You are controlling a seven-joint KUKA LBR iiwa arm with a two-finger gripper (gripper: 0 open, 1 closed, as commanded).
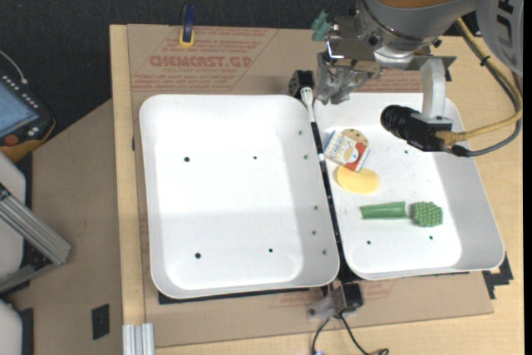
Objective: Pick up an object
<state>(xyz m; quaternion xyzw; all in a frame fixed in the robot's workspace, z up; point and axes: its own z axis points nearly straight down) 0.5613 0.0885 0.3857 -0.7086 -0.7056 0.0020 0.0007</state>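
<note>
grey gripper (pixel 336 87), fingers indistinct

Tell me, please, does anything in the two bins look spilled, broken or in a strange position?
Nothing stands out. The right bin holds a small packet, a yellow piece touching it, and a green brush-like toy lying flat, all apart from the walls. The claw hangs over that bin's far-left corner.

Brown cardboard sheet (pixel 241 50) (red lettering), yellow-and-blue clamp (pixel 188 27) at its edge
</note>
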